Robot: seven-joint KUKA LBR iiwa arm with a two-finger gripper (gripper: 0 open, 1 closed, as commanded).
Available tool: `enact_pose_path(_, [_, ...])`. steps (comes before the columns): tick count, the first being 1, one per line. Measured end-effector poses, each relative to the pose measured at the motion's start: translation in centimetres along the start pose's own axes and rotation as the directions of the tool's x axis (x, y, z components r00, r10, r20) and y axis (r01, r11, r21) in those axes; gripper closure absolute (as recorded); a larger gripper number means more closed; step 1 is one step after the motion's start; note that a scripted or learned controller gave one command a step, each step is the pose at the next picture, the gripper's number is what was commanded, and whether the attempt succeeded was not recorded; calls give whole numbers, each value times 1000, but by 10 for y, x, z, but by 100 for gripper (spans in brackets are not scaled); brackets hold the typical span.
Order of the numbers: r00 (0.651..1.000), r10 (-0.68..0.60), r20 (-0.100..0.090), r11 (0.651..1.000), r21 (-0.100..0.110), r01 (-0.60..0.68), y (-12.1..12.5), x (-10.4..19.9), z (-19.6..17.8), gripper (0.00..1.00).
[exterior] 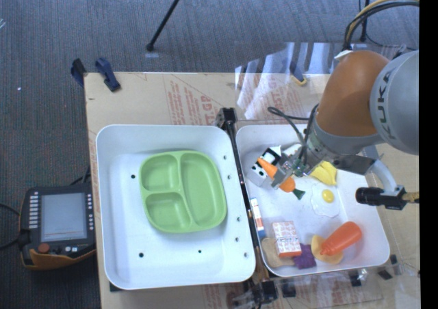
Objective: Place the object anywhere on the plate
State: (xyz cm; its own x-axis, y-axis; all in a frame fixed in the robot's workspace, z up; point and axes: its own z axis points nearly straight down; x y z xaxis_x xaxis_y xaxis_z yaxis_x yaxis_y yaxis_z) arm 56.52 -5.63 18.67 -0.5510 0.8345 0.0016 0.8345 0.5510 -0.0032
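Over the right bin (378, 246) the gripper (293, 167) hung low, with a small orange carrot (290, 185) just beneath its tip; whether its fingers gripped the carrot could not be told. Well to its left, the green plate (183, 190) lay in the left bin (116, 246). A fried egg (326, 199) sat just to its right.

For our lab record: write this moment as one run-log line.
arm: over right bin | gripper: low by toy carrot | plate: green, left bin, nothing on it | task: not done

Claw (293, 167) fingers' state unclear beneath the arm (363, 102).
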Motion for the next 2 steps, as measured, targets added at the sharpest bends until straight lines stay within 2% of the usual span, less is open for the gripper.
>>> enact_pose_path(1, [941,338,-1,941,0,-338,40,49,1,100])
enact_pose_path(2, [941,337,-1,941,0,-337,40,49,1,0])
